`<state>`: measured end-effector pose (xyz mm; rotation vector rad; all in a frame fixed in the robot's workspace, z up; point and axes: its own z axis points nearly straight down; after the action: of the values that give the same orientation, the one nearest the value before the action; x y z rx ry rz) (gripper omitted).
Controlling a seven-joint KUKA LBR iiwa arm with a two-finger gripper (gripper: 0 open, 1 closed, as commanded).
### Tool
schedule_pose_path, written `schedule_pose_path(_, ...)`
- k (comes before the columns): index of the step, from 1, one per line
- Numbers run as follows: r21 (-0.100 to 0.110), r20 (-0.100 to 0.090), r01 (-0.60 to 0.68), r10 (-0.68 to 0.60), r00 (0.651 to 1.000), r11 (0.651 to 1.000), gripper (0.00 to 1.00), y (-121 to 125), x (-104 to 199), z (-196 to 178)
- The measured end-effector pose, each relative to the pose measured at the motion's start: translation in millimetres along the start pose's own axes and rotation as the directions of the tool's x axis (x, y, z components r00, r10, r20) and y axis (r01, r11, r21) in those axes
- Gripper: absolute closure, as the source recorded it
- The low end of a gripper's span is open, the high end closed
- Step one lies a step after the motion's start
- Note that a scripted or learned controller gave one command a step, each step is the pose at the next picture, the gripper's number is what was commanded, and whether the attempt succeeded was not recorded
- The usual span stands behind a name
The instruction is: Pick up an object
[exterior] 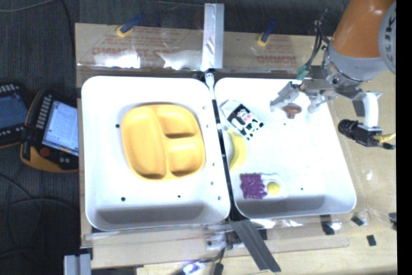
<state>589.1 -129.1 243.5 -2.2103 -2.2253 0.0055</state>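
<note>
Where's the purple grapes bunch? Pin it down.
The grapes lie in the right bin, near its front edge, just left of a small yellow piece and below the banana.

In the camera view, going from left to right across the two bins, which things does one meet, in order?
Yellow divided tray → black-and-white card → purple grapes → small yellow ball → small brown object under the gripper.

Bench [96,42] bearing two white bins

The left bin [103,158] and right bin [322,164] are sitting side by side on it, touching along a middle seam.
</note>
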Motion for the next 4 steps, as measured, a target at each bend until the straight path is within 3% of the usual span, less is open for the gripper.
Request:
schedule_pose_path(1, 0.000, 0.004, 0.035, -0.035, 0.999, 0.999, 0.00, 56, -34, 69)
schedule_pose_path(2, -0.027, 0.015, 0.179, -0.179, 0.984, 0.984, 0.00, 80, 8, 123)
schedule_pose_path(3, -0.003, 0.003, 0.232, -0.232, 0.973, 0.973, 0.00, 77, -54, 46)
schedule_pose_path(4, -0.002, 0.001, 0.110, -0.110, 0.994, 0.994, 0.00, 78, -37, 36)
